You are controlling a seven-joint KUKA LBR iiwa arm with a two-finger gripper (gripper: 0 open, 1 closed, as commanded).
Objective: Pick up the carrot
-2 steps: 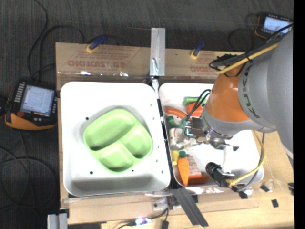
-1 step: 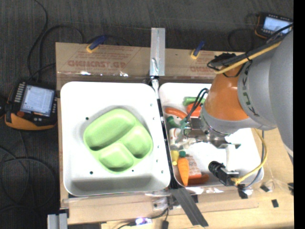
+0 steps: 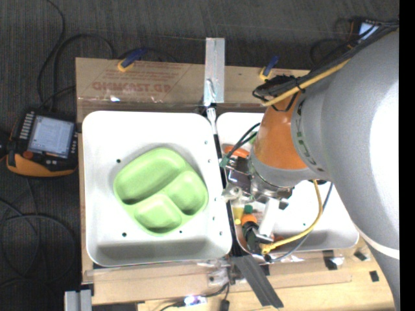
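Our hand (image 3: 249, 196) is down over the left edge of the right bin (image 3: 337, 235), by the wall shared with the left bin (image 3: 97, 173), which holds a green divided tray (image 3: 162, 190). The wrist hides it, so we cannot tell its state. An orange piece (image 3: 248, 219), probably the carrot, lies just below it near the bin's front-left corner, which likely explains our low reach there.
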